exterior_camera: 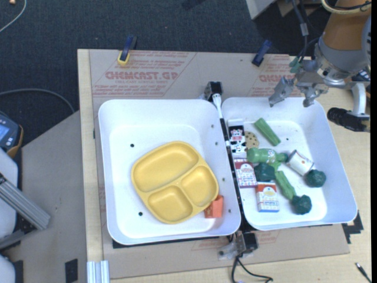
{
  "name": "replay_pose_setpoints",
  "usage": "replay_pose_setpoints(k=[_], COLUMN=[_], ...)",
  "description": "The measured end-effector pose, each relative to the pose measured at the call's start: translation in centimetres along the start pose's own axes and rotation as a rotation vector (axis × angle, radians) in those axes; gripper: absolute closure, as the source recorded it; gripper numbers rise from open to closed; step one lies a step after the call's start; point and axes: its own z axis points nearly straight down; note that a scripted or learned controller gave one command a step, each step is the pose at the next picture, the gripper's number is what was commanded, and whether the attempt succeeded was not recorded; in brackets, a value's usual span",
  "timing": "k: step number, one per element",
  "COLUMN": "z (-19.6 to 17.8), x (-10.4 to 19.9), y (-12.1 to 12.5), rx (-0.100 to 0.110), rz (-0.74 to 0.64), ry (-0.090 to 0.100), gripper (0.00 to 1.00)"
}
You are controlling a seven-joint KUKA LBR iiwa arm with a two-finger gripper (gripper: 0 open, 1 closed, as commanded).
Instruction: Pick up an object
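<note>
**Hovering Above the Right Bin, Nothing Yet in Hand**

Hanging at the far rim of the right bin (336, 134), the gripper (293, 95) had its two fingers (277, 96) spread apart, with nothing between them. Their tips pointed down toward the bin's far edge, above the bare white floor there.

No object was named for the pick, so the nearest candidate mattered most. That appeared to be the green stick (267, 131), lying near the fingers, toward the camera and slightly left. Its long axis ran diagonally, from far-left to near-right. Judged from this, the fingers would need to close across that diagonal rather than along it.

Further on lay the main cluster: a green bottle-like piece (263, 155), a white cylinder (300, 161), a dark green ball (315, 178) and a green dumbbell-shaped toy (293, 193). Small cartons (268, 197) lined the bin's left wall (packed closely, so likely awkward to pinch).

The left bin (115, 158) sat well apart from the gripper, holding a yellow divided plate (174, 181) with an orange block (215, 207) touching its near corner. Reaching these would demand a much longer move.
</note>
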Motion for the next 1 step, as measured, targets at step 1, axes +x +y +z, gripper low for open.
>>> replay_pose_setpoints(k=[1], z=[-0.8], x=[0.0], y=[0.25], rx=[-0.014], rz=[-0.002], ry=[-0.002], gripper=[0.0])
